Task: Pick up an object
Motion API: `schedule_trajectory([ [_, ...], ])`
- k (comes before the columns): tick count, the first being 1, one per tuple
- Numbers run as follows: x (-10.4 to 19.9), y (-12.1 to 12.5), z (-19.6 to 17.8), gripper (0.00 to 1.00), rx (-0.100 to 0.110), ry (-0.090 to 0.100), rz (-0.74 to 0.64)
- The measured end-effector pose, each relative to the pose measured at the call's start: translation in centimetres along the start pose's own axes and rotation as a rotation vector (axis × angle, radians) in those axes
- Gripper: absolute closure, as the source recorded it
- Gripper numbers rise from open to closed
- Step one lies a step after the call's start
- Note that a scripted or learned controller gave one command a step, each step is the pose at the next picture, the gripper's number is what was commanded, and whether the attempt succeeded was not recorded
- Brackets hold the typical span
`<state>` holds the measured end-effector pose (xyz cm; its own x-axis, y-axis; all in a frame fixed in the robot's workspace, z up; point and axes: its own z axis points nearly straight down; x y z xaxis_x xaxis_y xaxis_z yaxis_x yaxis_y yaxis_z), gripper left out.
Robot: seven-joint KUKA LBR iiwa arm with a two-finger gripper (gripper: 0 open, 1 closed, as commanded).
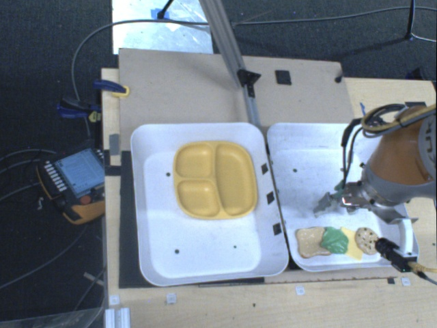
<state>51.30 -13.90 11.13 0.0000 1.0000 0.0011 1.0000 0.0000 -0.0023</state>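
The green object (pixel 334 240) lies in the right bin (pixel 300 156), at its near edge, flanked by a tan slice (pixel 309 242), a yellow piece (pixel 352 244) and a speckled cookie (pixel 367 238). The gripper (pixel 339 202) hovers just behind that cluster, its fingers spread apart with nothing between them, so by my reckoning the pick is not yet made. The left bin (pixel 153 203) holds a yellow divided plate (pixel 215 180).

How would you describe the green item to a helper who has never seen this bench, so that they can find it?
Find the right-hand white bin, under the arm. A small cluster of items lies along its near edge. The green item is the crumpled one in the middle, between a tan bread-like piece and a yellow slice.
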Motion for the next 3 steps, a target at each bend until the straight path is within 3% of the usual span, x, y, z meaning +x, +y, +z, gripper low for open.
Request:
schedule_trajectory([
  [1,-0.1,0.1,-1.3,1.0,-0.005,-0.002,0.001],
  [3,0.7,0.9,-11.4,1.0,-0.009,-0.003,-0.005],
])
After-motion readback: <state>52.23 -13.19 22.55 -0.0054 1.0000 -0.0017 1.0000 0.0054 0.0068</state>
